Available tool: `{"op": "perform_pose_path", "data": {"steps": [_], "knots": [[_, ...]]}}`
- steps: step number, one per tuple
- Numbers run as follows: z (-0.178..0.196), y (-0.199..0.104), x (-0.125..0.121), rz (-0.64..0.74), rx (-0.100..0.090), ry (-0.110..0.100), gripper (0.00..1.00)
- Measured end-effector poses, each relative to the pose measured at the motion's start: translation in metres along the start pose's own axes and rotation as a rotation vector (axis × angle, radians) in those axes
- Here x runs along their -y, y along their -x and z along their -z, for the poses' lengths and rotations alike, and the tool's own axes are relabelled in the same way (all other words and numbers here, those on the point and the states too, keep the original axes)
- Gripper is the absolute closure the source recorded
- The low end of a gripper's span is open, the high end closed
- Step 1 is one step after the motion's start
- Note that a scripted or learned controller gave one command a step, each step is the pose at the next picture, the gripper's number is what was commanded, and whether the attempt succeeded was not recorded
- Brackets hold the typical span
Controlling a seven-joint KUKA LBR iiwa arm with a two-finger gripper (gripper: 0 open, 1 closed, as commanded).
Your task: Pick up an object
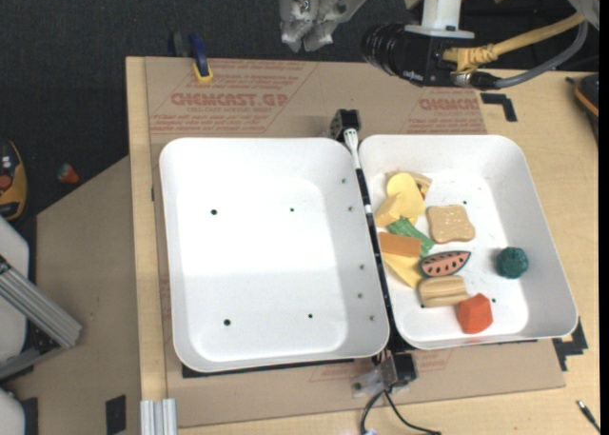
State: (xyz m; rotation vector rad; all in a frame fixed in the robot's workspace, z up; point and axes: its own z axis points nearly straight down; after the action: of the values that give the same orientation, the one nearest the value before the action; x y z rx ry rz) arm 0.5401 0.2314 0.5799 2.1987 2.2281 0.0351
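My gripper (309, 31) hangs high at the top, past the far edge of both bins, and it holds nothing. I cannot tell how it is set from here, it is too blurry. All the toys lie well below it and off to the right, in the right bin (542, 233). I think the green ball (512, 262) is my best pick (it sits alone, apart from the rest). The red block (474, 314) touches the bread roll (443, 290), so I would skip that. I should come straight down over the ball, slow.
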Motion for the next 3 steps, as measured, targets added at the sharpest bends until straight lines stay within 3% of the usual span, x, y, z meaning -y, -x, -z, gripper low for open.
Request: {"op": "perform_pose_path", "data": {"steps": [3], "knots": [[0.032, -0.002, -0.001, 0.003, -0.003, 0.011, 1.00]]}}
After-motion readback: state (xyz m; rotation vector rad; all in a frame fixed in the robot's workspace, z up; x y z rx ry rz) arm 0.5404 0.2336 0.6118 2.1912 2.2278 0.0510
